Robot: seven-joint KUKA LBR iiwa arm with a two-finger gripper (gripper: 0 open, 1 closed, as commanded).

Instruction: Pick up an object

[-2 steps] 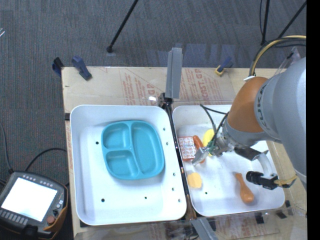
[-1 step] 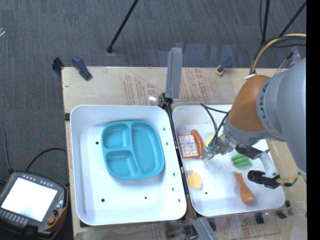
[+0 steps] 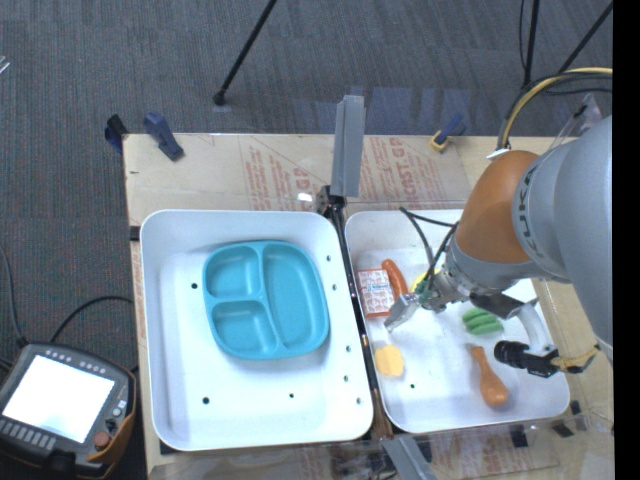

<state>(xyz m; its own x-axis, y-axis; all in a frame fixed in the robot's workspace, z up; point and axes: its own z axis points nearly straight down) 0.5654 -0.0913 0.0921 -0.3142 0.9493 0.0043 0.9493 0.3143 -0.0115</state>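
Observation:
My gripper (image 3: 404,311) hangs low over the left half of the right bin (image 3: 440,418), reaching in from the right. Just to its upper left lie a red-and-white packet (image 3: 375,292) and an orange carrot-like stick (image 3: 395,275). A yellow piece (image 3: 389,360) lies below the gripper, near the bin's left wall. A green piece (image 3: 480,320) sits to the right of the gripper, partly under the wrist. An orange-brown drumstick-shaped thing (image 3: 488,376) lies near the front right. Nothing is visibly held.
The left bin (image 3: 170,398) holds a blue divided plate (image 3: 266,299). A grey upright post (image 3: 348,148) stands behind the wall between the bins. A tablet (image 3: 60,398) lies on the floor at the lower left.

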